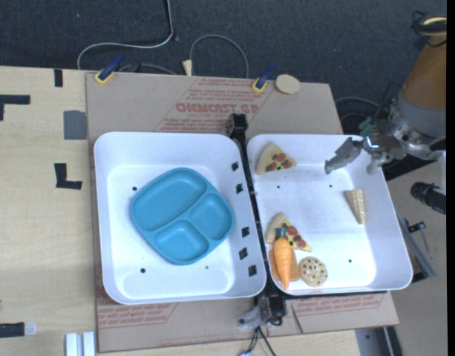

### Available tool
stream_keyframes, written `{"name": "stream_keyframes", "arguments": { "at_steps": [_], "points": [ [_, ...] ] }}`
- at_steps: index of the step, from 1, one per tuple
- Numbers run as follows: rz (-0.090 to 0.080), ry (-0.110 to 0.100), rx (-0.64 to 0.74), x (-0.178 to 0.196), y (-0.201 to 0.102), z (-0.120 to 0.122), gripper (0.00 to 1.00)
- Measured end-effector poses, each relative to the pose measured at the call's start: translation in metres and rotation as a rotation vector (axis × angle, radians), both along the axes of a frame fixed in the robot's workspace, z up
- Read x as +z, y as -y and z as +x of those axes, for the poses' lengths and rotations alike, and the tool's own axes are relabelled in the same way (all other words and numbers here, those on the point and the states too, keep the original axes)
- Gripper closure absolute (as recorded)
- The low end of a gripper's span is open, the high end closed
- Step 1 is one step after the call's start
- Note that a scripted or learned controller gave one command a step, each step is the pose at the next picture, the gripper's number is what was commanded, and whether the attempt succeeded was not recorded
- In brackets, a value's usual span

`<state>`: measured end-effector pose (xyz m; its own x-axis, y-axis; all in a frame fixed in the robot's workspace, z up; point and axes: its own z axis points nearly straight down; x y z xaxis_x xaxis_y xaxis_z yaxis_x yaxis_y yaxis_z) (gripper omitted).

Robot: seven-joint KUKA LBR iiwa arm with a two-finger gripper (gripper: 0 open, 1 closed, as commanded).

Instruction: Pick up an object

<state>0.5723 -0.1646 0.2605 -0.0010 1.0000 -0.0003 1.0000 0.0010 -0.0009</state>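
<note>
The right bin (383, 269) holds several toy foods. A pizza slice (274, 158) lies at its far left corner and a cream cone (355, 204) near its right wall. A second pizza slice (288, 233), an orange carrot (283, 262) and a brown cookie (313, 271) sit at the near left. My gripper (355, 159) hangs over the bin's far right part, above and beyond the cone. Its two fingers are spread open with nothing between them.
A blue divided plate (182, 215) lies in the left bin (116, 162). A black divider (246, 199) runs between the bins. A small tan disc (288, 84) rests on the cardboard behind the bins. Cables (212, 47) lie beyond it.
</note>
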Motion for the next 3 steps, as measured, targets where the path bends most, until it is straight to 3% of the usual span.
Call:
{"name": "stream_keyframes", "arguments": {
  "at_steps": [1,2,3],
  "points": [
    [0.007,-0.018,0.001,-0.136,-0.051,-0.05,0.0],
    [-0.003,0.014,-0.004,-0.172,-0.069,-0.076,0.0],
    [-0.006,0.012,-0.003,-0.163,-0.068,-0.076,1.0]
  ]
}}
